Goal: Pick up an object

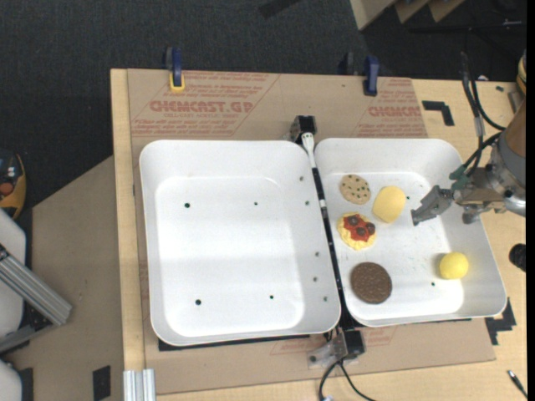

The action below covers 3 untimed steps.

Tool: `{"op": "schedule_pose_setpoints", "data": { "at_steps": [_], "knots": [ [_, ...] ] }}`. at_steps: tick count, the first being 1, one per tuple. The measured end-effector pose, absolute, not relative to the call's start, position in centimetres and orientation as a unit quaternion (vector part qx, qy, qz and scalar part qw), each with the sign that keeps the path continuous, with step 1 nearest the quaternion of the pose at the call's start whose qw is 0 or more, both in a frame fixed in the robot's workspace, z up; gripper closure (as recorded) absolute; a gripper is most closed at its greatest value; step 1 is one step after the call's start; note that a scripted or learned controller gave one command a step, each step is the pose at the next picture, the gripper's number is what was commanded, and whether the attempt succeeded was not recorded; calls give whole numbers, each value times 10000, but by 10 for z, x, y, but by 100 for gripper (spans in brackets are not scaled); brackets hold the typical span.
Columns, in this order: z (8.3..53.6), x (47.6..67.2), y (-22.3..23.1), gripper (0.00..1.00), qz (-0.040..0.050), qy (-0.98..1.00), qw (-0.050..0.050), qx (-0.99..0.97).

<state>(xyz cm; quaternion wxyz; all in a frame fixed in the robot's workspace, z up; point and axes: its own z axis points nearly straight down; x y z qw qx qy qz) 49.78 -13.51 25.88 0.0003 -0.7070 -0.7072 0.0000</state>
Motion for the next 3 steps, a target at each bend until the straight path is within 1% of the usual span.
{"op": "schedule_pose_setpoints", "data": {
  "at_steps": [1, 2, 3],
  "knots": [
    [107, 520, -95, 0, 34, -7082, 68, -7059],
    [83, 510, -119, 0, 14, -7060, 27, -7082],
    [86, 608, -129, 0, -21, -7086, -42, -7056]
  ]
}}
